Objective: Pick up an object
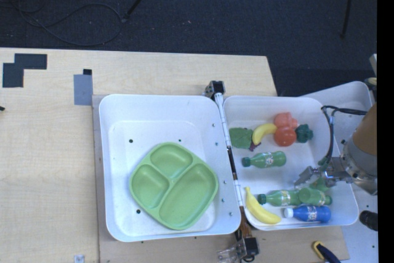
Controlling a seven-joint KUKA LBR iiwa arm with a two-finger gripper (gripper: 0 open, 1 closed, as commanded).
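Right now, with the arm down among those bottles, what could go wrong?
The tool hangs just above a green bottle that lies packed against a blue bottle and a banana. It might knock these aside or catch two at once. Round bottles lying flat may also roll or slip away.

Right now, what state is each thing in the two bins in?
Green divided plate: flat in the left bin, nothing on it.
Upper green bottle: lying down.
Lower green bottle: lying down, beside the gripper.
Blue bottle: lying down.
Two bananas: lying loose, apart.
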